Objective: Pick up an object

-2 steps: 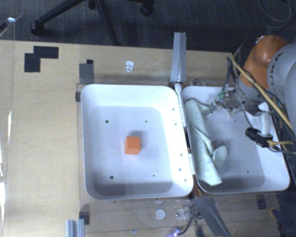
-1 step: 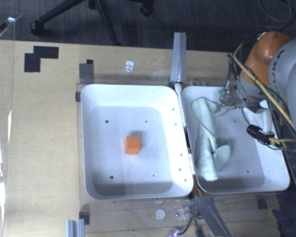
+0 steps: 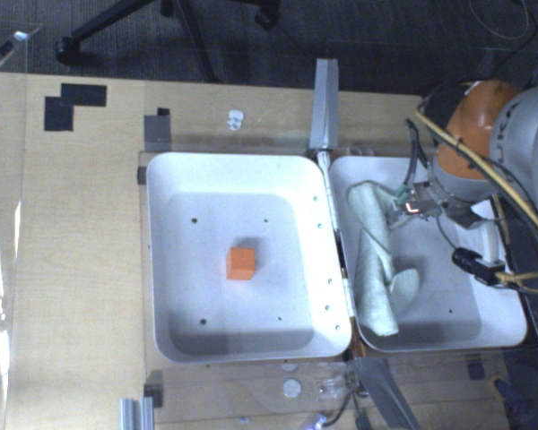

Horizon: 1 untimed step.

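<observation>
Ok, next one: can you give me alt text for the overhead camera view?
A grey robot arm with an orange band reaches from the right over the right bin, which holds a rolled pale cloth. The left bin holds a small orange block near its middle, apart from the arm.

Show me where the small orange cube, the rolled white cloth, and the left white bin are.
Small orange cube (image 3: pixel 241 263), camera view, its top face.
Rolled white cloth (image 3: pixel 374 256), camera view, middle of the roll.
Left white bin (image 3: pixel 158 267), camera view, its left wall.
</observation>
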### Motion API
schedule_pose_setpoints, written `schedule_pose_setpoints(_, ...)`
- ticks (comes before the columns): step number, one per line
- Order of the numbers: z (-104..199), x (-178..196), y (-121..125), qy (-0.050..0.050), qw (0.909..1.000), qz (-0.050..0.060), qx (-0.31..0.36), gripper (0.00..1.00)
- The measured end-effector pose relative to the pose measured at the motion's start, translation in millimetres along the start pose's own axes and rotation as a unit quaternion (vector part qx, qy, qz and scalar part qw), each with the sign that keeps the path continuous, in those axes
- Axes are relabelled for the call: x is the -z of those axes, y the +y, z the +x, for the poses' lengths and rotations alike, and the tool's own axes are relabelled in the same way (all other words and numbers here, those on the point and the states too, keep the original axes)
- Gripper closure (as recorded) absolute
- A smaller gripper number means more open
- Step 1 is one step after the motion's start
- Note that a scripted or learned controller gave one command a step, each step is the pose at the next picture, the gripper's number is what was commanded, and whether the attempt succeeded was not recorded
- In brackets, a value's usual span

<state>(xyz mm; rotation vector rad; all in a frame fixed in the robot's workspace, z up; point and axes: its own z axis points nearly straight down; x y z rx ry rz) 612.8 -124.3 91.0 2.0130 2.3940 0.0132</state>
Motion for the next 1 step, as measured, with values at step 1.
schedule_pose_setpoints(1, 21.3, 122.7, 22.7, 0.001, 0.9999, 0.004, -0.014, 1.00)
